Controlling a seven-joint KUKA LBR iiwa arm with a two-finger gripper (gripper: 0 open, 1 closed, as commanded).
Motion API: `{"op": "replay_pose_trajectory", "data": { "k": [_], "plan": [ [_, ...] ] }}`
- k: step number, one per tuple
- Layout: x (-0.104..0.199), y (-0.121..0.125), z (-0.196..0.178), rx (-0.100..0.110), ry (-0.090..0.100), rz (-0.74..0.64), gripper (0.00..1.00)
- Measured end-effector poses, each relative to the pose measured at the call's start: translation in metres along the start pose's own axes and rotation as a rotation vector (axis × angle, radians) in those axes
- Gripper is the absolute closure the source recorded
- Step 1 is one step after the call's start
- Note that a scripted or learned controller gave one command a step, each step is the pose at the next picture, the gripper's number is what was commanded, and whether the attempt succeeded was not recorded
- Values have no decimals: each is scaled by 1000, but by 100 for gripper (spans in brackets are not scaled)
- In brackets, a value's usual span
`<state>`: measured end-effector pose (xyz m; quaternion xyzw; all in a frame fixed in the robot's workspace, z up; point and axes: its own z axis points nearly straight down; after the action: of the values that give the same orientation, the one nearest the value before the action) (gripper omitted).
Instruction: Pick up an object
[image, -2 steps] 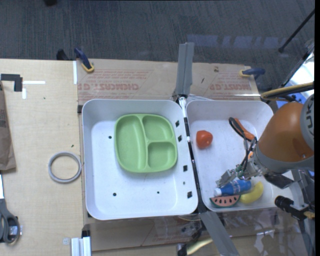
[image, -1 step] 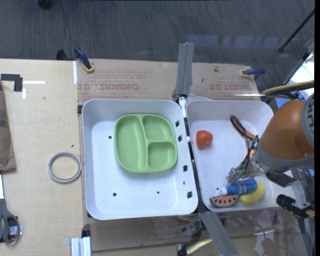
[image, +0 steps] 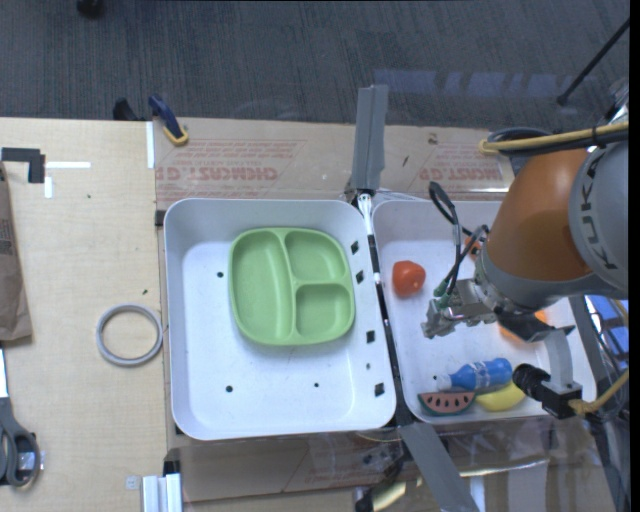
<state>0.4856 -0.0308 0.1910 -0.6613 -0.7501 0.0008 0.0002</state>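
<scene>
The right bin (image: 400, 330) holds a red tomato-like ball (image: 407, 277) near its left wall. At its front edge lie a blue toy (image: 481, 375), a yellow toy (image: 503, 398) and a watermelon slice (image: 446, 402). My gripper (image: 440, 322) hangs over the middle of this bin, below and right of the red ball and above the blue toy. I see nothing between its fingers. The orange-banded arm covers the bin's right side.
The left bin (image: 200, 380) holds a green divided plate (image: 293, 285). A roll of tape (image: 129, 333) lies on the bench to the left, and scissors (image: 18, 450) lie at the lower left corner. A metal divider (image: 372, 140) stands between the bins.
</scene>
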Motion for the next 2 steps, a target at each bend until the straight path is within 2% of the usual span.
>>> {"op": "replay_pose_trajectory", "data": {
  "k": [1, 2],
  "plan": [
    [-48, -13, -90, 0, -1, 116, 100],
    [-83, 22, -107, 3, -1, 285, 100]
  ]
}}
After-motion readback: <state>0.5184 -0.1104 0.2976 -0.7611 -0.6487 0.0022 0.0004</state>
